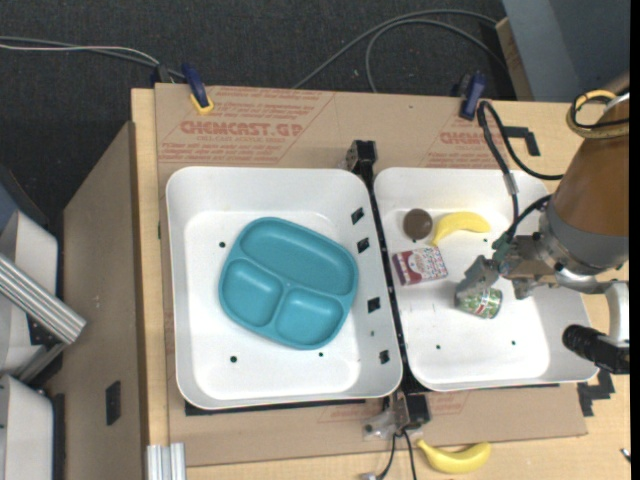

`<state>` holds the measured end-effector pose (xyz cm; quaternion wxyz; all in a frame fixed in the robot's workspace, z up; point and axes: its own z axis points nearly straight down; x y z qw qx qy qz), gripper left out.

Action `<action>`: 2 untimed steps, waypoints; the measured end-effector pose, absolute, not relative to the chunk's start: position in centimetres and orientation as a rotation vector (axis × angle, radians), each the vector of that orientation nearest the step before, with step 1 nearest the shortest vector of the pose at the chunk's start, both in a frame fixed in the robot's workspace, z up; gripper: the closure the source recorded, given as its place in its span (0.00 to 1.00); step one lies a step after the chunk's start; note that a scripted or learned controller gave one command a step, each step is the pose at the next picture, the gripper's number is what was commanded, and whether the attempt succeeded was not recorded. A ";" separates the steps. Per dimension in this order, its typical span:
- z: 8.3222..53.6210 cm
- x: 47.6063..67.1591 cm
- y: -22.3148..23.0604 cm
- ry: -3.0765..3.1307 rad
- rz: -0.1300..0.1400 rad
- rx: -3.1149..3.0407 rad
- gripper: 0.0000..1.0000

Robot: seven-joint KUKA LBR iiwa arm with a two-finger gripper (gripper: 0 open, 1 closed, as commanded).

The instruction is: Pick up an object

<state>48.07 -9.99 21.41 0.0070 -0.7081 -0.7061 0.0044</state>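
Inspected from above at a slant. Found two white bins side by side on bench: left bin at 9 o'clock, right bin at 3 o'clock, rims touching along the centre line.

Left bin: holds one teal divided plate, lying flat near the middle, apart from all walls.

Right bin: holds four items.
- Brown round item at 11 o'clock of the bin, touching or just beside banana to its 3 o'clock.
- Pink-and-maroon carton lying flat, just at 6 o'clock of the round item, near the bin's left wall.
- Can, silver with green, tipped on its side near the bin's middle, at 4 o'clock of the carton and apart from it.

Arm: enters from 3 o'clock, orange band above the grey wrist, over the right bin's right half. Gripper low over the bin, directly at 12 o'clock of the can and at or against its upper end. Cannot tell whether released or clenched; cannot tell whether the can is gripped. Can appears to rest on the bin floor.

Outside the bins: second banana at 6 o'clock on the bench edge; clamps at 12 o'clock on the bench's far edge; black cable running along the arm side.
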 end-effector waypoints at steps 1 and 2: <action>22.0 48.4 -10.0 -2.220 0.000 -2.219 0.00; 15.8 48.6 -9.6 -2.216 0.005 -2.216 0.00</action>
